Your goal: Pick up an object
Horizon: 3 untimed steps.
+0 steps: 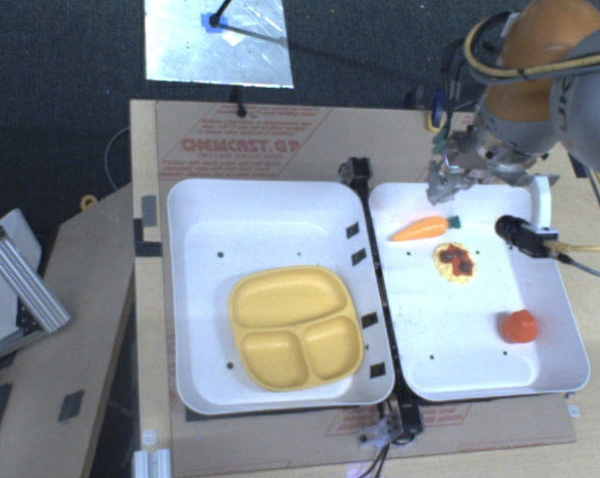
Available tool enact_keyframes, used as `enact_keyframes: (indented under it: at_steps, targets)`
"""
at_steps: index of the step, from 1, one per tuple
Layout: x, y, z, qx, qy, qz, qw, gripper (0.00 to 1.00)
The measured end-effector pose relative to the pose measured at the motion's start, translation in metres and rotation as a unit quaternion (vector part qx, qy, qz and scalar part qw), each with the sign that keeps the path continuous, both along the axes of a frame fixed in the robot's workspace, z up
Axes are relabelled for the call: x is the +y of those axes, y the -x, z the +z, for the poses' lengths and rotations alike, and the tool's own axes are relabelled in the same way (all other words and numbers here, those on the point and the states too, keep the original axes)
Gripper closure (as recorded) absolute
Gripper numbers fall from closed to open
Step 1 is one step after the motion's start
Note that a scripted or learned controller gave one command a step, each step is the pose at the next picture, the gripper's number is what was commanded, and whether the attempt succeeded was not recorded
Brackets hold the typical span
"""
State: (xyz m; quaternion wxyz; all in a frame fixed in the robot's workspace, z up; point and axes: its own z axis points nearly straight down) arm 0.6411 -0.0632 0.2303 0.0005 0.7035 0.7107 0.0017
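The gripper point(446, 192) hangs just above the toy carrot point(420, 229), at the right bin's point(568, 366) eleven o'clock. I cannot tell whether it is open. The carrot is round and could roll away.

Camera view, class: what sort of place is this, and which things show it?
Probably a robot test bench in a lab: a robot arm reaches over two white bins, one holding a toy carrot and tomato, the other a yellow tray.
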Motion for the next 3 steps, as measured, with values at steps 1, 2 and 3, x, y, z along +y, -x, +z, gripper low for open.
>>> enact_keyframes:
  at_steps: [1, 2, 3]
  targets:
    - [0.062, 0.006, 0.003, 0.001, 0.0001, 0.0, 1.0, 1.0]
    - [0.112, -0.001, -0.006, 0.001, 0.0001, 0.0, 1.0, 1.0]
    - [0.165, 0.004, 0.005, 0.0, -0.0005, 0.0, 1.0, 1.0]
